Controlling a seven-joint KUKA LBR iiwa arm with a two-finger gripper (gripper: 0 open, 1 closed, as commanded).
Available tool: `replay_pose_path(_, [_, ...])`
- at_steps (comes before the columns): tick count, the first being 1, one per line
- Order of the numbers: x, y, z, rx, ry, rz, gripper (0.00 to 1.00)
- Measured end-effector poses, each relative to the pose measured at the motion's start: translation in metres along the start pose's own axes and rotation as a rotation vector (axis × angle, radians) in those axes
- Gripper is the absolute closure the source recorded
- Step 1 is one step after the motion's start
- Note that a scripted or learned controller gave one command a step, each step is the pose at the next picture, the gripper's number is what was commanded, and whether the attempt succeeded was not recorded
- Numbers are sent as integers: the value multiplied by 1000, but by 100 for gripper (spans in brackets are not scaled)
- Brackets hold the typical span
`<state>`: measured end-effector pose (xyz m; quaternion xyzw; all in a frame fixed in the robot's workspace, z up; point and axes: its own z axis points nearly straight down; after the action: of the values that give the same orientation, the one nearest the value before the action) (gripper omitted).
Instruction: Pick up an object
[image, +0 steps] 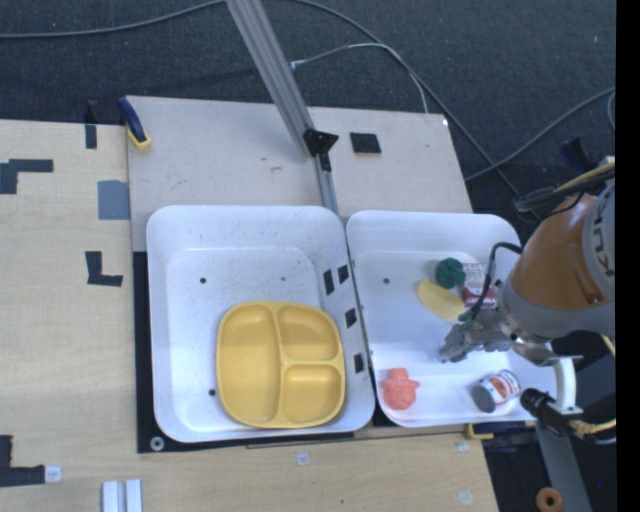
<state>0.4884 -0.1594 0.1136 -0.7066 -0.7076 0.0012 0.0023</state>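
Note:
The right bin (400, 240) holds a yellow banana-like piece (437, 297), a dark green round piece (449, 270), an orange-red toy (398, 389) near the front, and a small can with a red and white label (496, 389) at the front right. My gripper (458, 345) reaches in from the right and sits low over the bin floor, just below the yellow piece and left of the can. Nothing shows between its fingers, and their spread is too dark to read.
The left bin (180, 240) carries a yellow divided plate (281, 363). A metal pole (275, 70) slants across the back of the bench. The arm's orange band (560, 265) hangs over the right bin's right wall. A red and white item (473, 283) lies beside the green piece.

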Motion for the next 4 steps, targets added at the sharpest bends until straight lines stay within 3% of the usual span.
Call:
replay_pose_path(2, [-11, 14, -105, -6, -3, 0, 100])
replay_pose_path(3, [-10, 15, -138, -7, -2, 0, 100])
replay_pose_path(4, [41, 34, -123, -3, -1, -4, 100])
